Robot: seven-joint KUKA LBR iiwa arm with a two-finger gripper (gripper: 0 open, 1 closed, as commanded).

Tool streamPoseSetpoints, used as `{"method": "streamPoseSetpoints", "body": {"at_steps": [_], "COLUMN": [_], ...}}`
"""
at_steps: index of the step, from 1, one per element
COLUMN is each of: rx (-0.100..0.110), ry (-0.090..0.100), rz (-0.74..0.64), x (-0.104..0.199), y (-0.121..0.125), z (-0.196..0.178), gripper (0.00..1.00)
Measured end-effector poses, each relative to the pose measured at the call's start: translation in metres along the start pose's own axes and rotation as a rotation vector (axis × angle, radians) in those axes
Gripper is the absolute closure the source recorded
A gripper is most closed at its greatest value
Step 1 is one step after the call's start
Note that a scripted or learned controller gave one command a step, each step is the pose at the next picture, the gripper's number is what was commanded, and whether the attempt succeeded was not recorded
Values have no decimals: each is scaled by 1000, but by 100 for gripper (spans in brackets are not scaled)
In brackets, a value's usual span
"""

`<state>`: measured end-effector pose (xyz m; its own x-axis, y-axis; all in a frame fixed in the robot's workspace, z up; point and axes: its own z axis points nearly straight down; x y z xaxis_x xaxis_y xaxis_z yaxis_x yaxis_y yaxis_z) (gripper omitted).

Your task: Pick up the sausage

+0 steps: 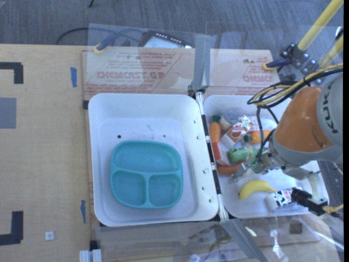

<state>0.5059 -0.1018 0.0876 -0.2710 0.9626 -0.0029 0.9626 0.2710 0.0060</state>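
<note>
The sausage (224,167), reddish and slightly curved, lies along the left wall of the right bin (305,209), below an orange carrot (215,132). My gripper (253,166) hangs low over the middle of that bin, just right of the sausage's lower end and beside a green item (238,155). The arm's orange band (300,121) hides part of the bin behind it. Nothing is visibly held.
A red-and-white carton (240,130) lies at the back of the right bin. A banana (255,188) and a black-and-white carton (283,197) lie near its front. The left bin (109,119) holds a teal divided plate (146,173). Cables (278,91) loop above the arm.
</note>
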Motion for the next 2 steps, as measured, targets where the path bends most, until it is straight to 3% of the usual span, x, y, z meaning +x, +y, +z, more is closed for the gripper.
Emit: {"method": "streamPoseSetpoints", "body": {"at_steps": [1,2], "rx": [5,9], "ry": [2,4], "rz": [58,176], "x": [35,129], "y": [70,67], "z": [-97,-97], "gripper": [100,100]}}
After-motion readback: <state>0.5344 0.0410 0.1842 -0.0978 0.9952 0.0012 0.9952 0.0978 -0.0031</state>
